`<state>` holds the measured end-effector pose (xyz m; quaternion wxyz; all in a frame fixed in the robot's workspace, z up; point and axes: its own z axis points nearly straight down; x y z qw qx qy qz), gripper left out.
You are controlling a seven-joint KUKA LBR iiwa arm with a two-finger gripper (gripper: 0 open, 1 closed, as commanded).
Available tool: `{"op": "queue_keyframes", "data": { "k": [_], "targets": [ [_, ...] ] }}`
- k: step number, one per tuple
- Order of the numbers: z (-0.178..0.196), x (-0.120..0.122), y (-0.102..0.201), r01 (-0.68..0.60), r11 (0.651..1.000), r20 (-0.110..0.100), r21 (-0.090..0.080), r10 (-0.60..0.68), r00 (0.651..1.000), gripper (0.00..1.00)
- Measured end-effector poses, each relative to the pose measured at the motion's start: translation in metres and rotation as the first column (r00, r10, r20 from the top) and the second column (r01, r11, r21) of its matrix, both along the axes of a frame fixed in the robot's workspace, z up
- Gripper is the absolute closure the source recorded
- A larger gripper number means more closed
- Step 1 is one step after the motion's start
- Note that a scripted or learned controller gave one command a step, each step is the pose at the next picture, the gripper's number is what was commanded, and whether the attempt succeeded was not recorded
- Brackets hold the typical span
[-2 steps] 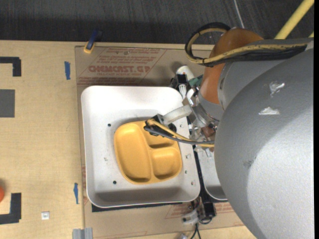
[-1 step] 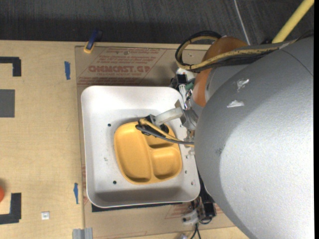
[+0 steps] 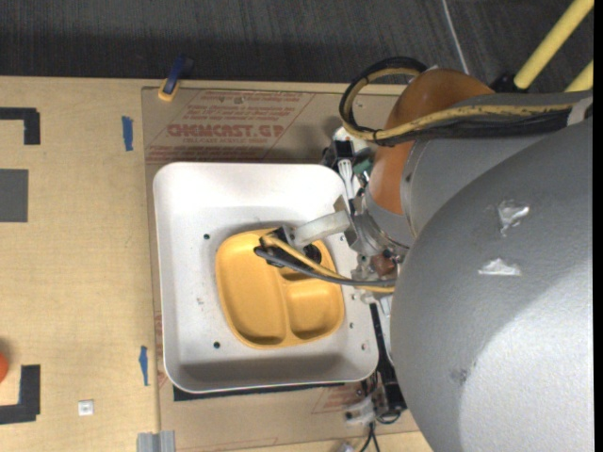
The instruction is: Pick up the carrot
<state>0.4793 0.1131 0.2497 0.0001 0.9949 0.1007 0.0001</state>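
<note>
The gripper [image 3: 366, 252] hangs over the white bin's [image 3: 188, 205] right rim, just beside the yellow divided dish [image 3: 273, 299] in the bin's middle — probably poised to descend. How far open it is, I cannot tell. Nor can I tell where the carrot lies; the arm [image 3: 499, 281] covers everything right of the bin. Left of the dish the bin's bare floor gives room — on the right, wall and wrist crowd in.

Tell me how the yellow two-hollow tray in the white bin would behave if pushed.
The yellow moulded tray looks stiff, since its rim keeps a smooth rounded shape. It seems thin and shallow, so probably light. Lying flat on the smooth floor of the white bin, it would likely slide, not tip.
</note>
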Motion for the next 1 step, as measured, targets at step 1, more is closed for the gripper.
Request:
{"op": "queue_keyframes", "data": {
  "k": [1],
  "targets": [
    [0.0097, 0.0004, 0.0002, 0.0, 1.0, 0.0, 0.0, 0.0, 1.0, 1.0]
  ]
}}
